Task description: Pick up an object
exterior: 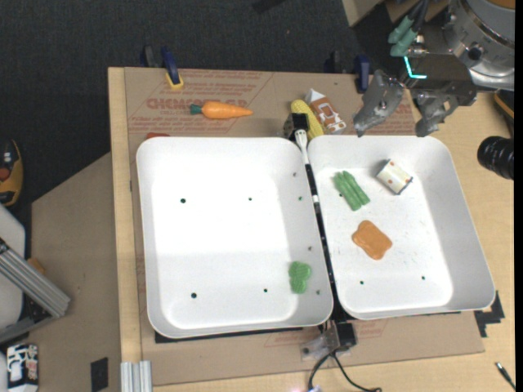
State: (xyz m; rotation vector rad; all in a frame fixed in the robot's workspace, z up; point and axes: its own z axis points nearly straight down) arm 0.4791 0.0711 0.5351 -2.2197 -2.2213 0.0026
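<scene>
Claw [402, 118] spread wide and empty above the right white plastic bin's [458, 219] far rim, brown cardboard-covered counter [245, 104], dark carpet, small white block [394, 175] just below the claw.

Robot lab: 2 white bins [221, 149], cabled bench.

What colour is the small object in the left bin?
Green. The small object lies near the left bin's lower right corner, seen in the camera view.
</scene>
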